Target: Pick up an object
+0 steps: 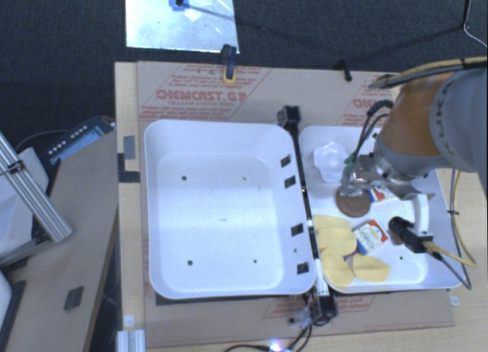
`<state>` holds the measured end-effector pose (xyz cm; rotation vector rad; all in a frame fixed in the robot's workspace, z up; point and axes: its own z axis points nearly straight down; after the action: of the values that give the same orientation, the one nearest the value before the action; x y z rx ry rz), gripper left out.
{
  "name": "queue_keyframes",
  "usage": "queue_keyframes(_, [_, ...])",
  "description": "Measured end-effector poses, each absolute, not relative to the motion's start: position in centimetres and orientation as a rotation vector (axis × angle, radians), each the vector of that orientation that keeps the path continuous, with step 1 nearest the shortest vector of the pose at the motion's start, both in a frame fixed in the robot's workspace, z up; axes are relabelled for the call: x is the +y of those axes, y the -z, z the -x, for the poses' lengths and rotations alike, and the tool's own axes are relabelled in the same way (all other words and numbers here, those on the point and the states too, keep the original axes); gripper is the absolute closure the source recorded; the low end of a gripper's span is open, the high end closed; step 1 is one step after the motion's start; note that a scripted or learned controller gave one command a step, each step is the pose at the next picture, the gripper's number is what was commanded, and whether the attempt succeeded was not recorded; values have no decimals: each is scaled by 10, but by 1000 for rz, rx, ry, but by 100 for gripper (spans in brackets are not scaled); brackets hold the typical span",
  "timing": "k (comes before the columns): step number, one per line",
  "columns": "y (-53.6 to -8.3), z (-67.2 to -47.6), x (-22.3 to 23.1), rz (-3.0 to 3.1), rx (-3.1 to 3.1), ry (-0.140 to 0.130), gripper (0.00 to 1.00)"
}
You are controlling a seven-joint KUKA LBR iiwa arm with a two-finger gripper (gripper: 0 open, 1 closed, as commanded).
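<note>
My gripper (354, 185) is low inside the right bin (427, 276), near its middle. Just below it, touching or nearly touching, lies a brown round disc (353, 205). To the gripper's upper left sits a crumpled clear-white plastic piece (329, 160). A red and white packet (370, 235) lies in front of the disc. Yellow flat pieces (335, 236) spread along the bin's front left, and another yellow piece (370, 269) lies near the front wall. The grey arm with its orange band (415, 126) covers the bin's back right.
The left bin (164, 145) stands beside the right one, with black clips (298, 230) along the shared rim. A shiny metal plate (181, 8) lies on the dark floor behind the bench. Grey rails (30, 198) stand at the far left.
</note>
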<state>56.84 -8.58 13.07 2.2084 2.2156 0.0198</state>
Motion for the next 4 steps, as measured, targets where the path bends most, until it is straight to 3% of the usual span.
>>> queue_keyframes(3, [-162,-571,-84,-2202,2220,-30,100])
queue_keyframes(4, [-116,-584,-95,-2217,2225,2,100])
